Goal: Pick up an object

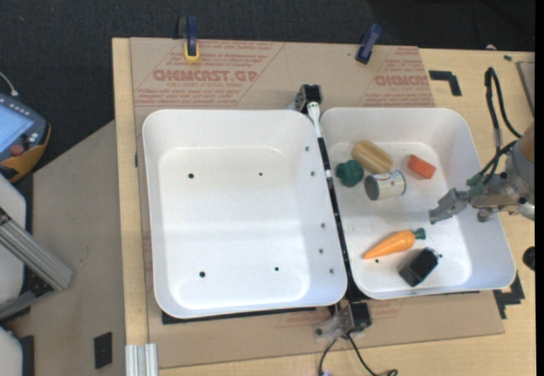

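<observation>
You are looking down on a desk (255, 68) topped with brown cardboard, carrying 2 shallow white bins side by side. The left bin (170, 281) is bare white plastic. The right bin (489, 272) holds 6 small objects: a tan roll (371, 156), a metal can (387, 186) on its side, an orange carrot (390, 245), a black block (418, 266), a green lump (349, 172) and an orange block (421, 166). The gripper (449, 207) reaches in from the right edge, near the carrot and can, holding nothing; whether its fingers are spread you cannot tell. The carrot looks light and rigid, likely slippery plastic; take it across its thick middle. Dark carpet surrounds the desk.
</observation>
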You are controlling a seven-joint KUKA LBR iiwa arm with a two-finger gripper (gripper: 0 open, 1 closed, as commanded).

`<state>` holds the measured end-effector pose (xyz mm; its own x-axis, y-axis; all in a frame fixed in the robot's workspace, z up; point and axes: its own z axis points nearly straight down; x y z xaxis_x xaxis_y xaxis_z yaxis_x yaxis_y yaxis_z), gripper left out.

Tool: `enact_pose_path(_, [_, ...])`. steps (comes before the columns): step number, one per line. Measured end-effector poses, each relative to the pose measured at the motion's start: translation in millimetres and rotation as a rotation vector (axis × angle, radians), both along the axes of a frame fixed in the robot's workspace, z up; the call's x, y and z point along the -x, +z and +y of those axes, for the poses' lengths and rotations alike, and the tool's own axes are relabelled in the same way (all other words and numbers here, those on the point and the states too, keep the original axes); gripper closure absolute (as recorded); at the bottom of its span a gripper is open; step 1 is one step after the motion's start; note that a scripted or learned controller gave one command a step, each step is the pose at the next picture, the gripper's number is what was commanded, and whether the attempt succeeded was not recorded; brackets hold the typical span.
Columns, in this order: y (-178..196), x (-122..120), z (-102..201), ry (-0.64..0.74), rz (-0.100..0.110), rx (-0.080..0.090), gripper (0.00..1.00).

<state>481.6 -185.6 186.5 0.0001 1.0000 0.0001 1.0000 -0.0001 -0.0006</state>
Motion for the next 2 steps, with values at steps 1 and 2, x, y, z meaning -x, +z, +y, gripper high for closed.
enact_pose_path(1, [-99.6, -7.6, -37.5, -0.001, 0.005, -0.007, 0.0])
enact_pose_path(2, [-42.0, -28.2, -17.7, 0.004, -0.007, 0.002, 0.0])
